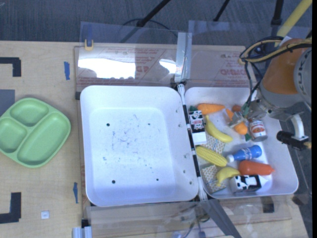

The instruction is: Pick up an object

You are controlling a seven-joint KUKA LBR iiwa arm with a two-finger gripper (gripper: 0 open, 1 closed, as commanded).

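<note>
The grey arm's claw [246,114] hangs low over the right shallow white bin [287,175], among a small orange carrot-shaped toy [240,128] and a red-labelled tin can [257,130]; whether its grip is apart or together cannot be told. The left white bin [133,143] sits alongside

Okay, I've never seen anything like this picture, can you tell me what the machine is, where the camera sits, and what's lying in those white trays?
It is one photo from a camera fixed above a bench, looking down at a slant. The grey and orange machine on the right is a robot arm; its gripper is low over the right bin, among the toys. That bin holds toy food: a carrot, bananas, corn, a small can and a blue bottle. The left bin sits beside it. A green divided plate lies on the bench at far left.
</note>
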